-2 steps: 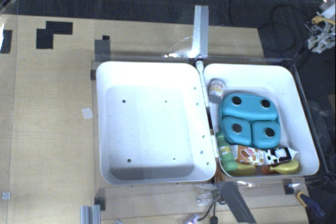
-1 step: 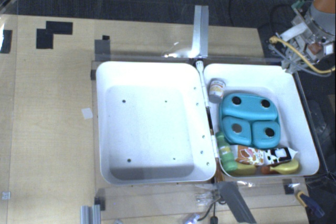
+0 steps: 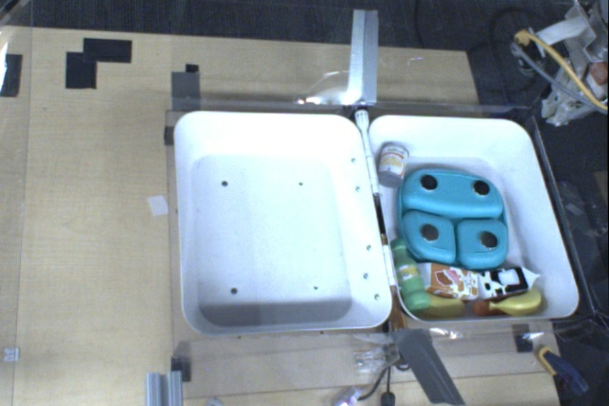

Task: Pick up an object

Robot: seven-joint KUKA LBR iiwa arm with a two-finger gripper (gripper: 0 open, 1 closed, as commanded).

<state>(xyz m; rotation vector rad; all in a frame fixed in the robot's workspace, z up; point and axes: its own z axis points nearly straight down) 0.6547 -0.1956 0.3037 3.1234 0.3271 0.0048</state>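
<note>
Gripper [image 3: 571, 62] far right, off the bins, state unclear | teal tray [image 3: 452, 217]: rigid, light, slick; grab rim | small can [image 3: 391, 162]: stiff, easy.

Two bins sit side by side on my counter [image 3: 86, 233]: the left bin [image 3: 190, 233] at nine o'clock, the right bin [image 3: 542, 195] at three. In the right bin, a tray [image 3: 452, 217] lies in the middle, a jar [image 3: 391, 163] at its ten o'clock, a bottle [image 3: 409, 273], carton [image 3: 471, 281] and banana [image 3: 495, 304] along its six o'clock side.
</note>
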